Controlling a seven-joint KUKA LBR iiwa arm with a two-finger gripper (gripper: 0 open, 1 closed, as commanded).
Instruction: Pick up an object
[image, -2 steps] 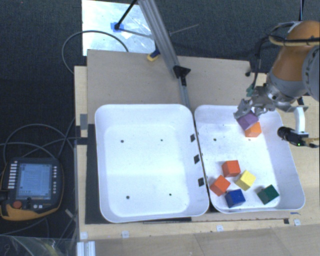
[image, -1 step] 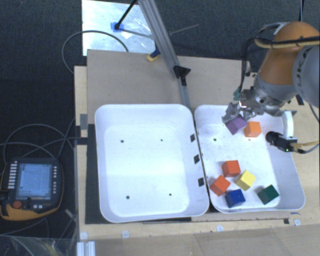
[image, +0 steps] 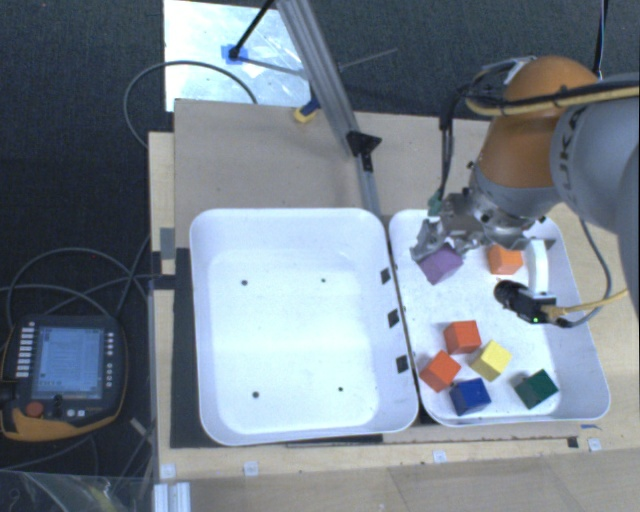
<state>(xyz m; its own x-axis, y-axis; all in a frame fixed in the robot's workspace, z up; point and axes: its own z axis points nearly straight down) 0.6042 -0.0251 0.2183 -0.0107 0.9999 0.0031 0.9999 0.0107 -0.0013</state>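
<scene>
My gripper (image: 438, 247) hangs over the upper left part of the right bin (image: 590, 385), and a purple block (image: 440, 265) sits between its fingers, right at the tips. An orange block (image: 505, 260) lies just to the right of the gripper. Lower in the same bin are an orange-red block (image: 461, 336), a second orange-red block (image: 439, 371), a yellow block (image: 491, 359), a blue block (image: 469, 396) and a green block (image: 536, 388).
The left bin (image: 290, 320) stands beside the right one, with a shared rim between them. A slanted metal pole (image: 330, 90) crosses the top of the bench. A teach pendant (image: 62, 375) lies on the floor at left.
</scene>
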